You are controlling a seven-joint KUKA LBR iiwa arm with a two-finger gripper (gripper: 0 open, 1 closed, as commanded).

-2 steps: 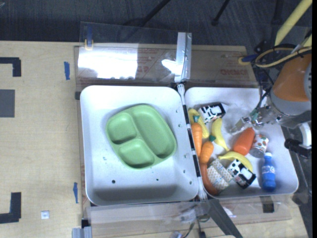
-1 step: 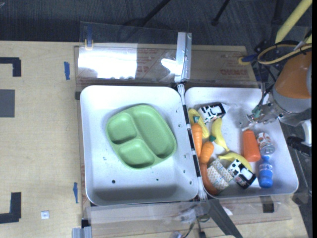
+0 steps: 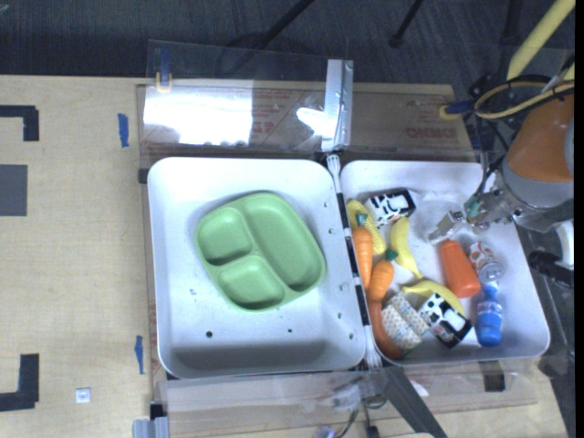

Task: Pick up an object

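The right bin (image 3: 429,176) holds a heap of toys. Among them are an orange bottle (image 3: 459,268), a blue bottle (image 3: 489,319), a yellow banana (image 3: 401,245), two carrots (image 3: 364,250) and a black-and-white cow-patterned piece (image 3: 391,205). A second cow-patterned piece (image 3: 444,318) lies near the front beside a beige speckled item (image 3: 401,322). My gripper (image 3: 458,219) hangs over the bin's back right part, just above and behind the orange bottle, with nothing seen in it. The arm's orange band (image 3: 543,144) is at the right edge.
The left bin (image 3: 173,199) carries a green divided plate (image 3: 260,249). A clear panel (image 3: 237,108) and a metal post (image 3: 338,99) stand behind the bins. Cables (image 3: 493,99) hang at the back right.
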